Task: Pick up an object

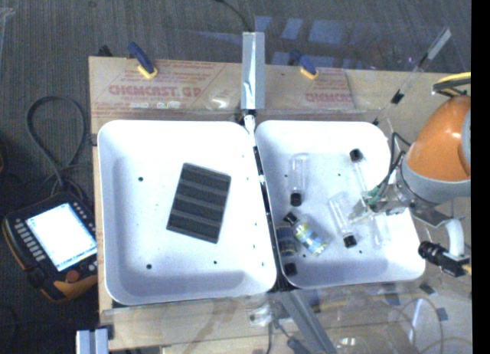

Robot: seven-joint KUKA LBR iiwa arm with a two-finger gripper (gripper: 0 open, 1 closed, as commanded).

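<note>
Camera view: the arm is reaching in over the right bin at its right edge, and the gripper is hanging low among the clear vials there. Whether it has hold of anything — cannot tell.

The candidate objects are lying loose in the right bin: one vial near the bin's middle, one vial toward the far right corner, a small bottle near the front edge. They are scattered, probably tipped in at random.

A dark ribbed pad is lying alone, tilted, in the middle of the left bin — well apart from the gripper.
</note>
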